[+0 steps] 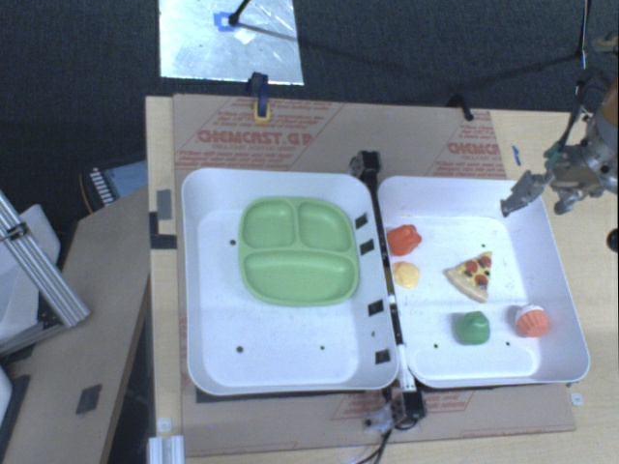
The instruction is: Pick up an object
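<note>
The right bin [542, 361] holds several toy foods: a red-orange piece [403, 239], a small yellow piece [406, 275], a pizza slice [472, 275], a green round piece [472, 328] and an orange-and-white cupcake [531, 321]. My gripper [540, 201] hangs above the bin's far right corner, well beyond the pizza slice. Its fingers are spread open and nothing sits between them.
The left bin [208, 346] holds a green divided plate [298, 251]. A black hinged divider [379, 259] runs between the two bins. Both bins rest on a cardboard sheet [290, 129]. A silver plate [230, 27] lies on the dark floor behind.
</note>
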